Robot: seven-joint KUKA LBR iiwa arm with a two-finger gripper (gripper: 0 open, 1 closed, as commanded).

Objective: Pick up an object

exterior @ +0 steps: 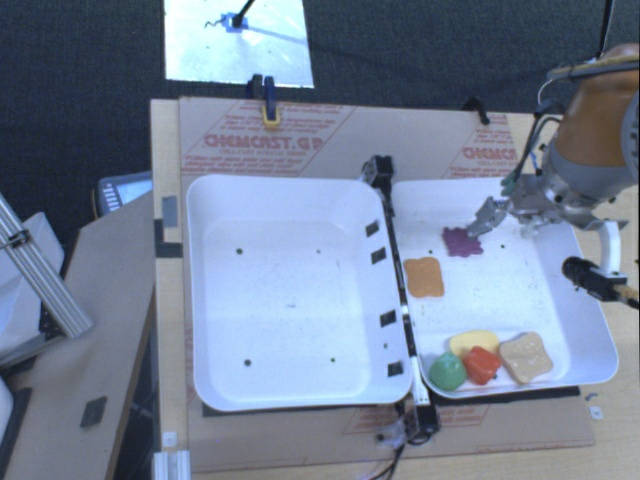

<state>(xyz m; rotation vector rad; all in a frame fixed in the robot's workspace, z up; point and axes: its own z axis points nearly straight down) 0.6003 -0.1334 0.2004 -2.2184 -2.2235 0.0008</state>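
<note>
In the right bin (580,338) lie a purple grape bunch (462,241), an orange flat piece (425,277), a yellow piece (473,343), a green round piece (447,371), a red piece (482,365) and a tan bread slice (526,357). My gripper (492,216) hangs over the bin's far part, just right of and above the purple bunch, tilted toward it. Nothing shows between its fingers (487,211), which look spread apart.
The left bin (290,298) stands beside the right one, with black clips (385,268) along the shared rim. A yellow clamp (268,103) sits at the board's far edge. A black knob (590,276) juts over the right bin's right rim.
</note>
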